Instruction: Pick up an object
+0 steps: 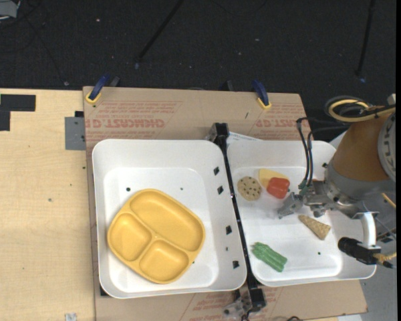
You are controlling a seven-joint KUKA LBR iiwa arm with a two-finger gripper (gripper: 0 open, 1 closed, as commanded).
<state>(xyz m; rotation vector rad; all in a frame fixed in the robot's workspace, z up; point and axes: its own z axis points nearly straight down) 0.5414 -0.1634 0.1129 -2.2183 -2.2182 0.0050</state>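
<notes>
In the right bin lie a round chocolate-chip cookie, a yellow wedge, a red piece, a tan wedge and a green pickle-like piece. My gripper hangs low over the bin's middle, just below and right of the red piece and left of the tan wedge. Nothing shows between its fingers.
The left bin holds a yellow three-compartment plate. A black divider runs between the two bins. The arm's orange and grey body covers the right bin's far right side. Cardboard lies beneath both bins.
</notes>
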